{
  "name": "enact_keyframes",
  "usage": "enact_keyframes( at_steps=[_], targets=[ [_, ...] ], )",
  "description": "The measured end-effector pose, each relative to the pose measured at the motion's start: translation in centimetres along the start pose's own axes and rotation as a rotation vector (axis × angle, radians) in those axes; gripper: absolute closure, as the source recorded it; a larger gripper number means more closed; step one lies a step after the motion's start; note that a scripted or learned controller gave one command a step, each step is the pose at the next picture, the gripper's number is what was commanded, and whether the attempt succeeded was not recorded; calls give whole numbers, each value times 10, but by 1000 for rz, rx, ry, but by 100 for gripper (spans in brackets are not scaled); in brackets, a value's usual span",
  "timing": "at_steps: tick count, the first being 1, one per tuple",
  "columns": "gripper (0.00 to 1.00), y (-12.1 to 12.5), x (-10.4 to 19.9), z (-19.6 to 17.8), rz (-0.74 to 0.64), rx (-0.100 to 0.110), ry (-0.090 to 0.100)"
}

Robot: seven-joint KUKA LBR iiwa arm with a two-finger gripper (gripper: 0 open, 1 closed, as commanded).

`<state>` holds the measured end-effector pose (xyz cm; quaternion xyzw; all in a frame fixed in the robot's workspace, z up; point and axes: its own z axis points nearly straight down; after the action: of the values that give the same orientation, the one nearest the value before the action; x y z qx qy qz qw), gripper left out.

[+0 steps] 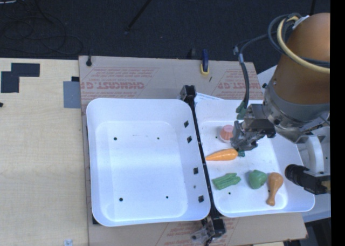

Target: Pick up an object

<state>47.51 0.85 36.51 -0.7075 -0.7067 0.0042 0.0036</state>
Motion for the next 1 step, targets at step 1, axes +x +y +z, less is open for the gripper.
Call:
enact_keyframes(
  at_steps=[1],
  targets=[
    [100,33,-107,8,8,-9,-2]
  ],
)
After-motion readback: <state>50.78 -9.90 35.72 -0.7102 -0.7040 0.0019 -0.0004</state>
